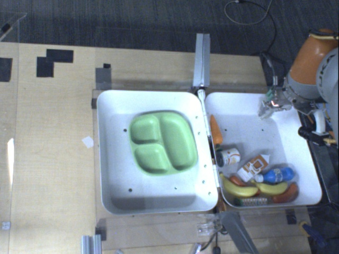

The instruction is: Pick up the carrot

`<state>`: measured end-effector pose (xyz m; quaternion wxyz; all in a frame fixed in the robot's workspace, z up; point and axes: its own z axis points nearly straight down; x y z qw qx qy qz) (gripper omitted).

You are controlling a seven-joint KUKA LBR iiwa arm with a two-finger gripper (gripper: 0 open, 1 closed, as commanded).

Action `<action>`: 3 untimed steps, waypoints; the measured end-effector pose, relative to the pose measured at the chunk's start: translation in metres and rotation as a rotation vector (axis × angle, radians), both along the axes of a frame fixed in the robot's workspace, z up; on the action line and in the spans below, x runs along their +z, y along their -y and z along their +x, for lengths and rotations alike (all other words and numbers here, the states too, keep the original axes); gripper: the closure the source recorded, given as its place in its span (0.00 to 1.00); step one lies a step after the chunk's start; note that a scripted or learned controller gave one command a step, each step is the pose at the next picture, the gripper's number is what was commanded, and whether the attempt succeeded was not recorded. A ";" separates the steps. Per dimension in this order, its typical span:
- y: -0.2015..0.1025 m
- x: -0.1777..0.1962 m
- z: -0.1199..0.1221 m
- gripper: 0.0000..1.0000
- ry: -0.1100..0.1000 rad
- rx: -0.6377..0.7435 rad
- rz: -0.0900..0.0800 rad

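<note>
Nothing done yet toward lifting the slim orange carrot [215, 130], lying lengthwise against the left wall of the shallow white right-hand bin [296, 142], at about nine o'clock from that bin's middle, just beside the metal divider rail [202, 62] between the two bins. Parked well apart from it, the small metal two-finger gripper [271, 106] at the bin's far right corner, roughly one o'clock from bin centre, below the grey arm with its orange band [312, 57] reaching in from three o'clock. Impossible to tell from this slanted, small view whether the jaws are released or clenched; nothing visible between them. Clustered toward six o'clock in the same bin: a small white printed cup [229, 156], a white and brown carton [253, 166], a blue plastic bottle [278, 174], two yellow bananas [254, 188], and what may be a red item tucked beside them. Resting in the shallow white left-hand bin [111, 157]: a pale green three-compartment tray [161, 142]. Still ahead, by this reading: crossing the bin toward nine o'clock, lining up over the carrot, descending, closing, and lifting. Awkward spot, with the wall tight alongside leaving little room for one jaw.
</note>
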<state>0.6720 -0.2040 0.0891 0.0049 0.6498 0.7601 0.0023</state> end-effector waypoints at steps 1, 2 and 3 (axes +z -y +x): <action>-0.001 0.014 0.003 1.00 0.009 0.004 -0.003; -0.046 0.046 -0.013 1.00 -0.003 -0.166 0.004; -0.001 -0.002 -0.013 1.00 -0.002 -0.352 0.004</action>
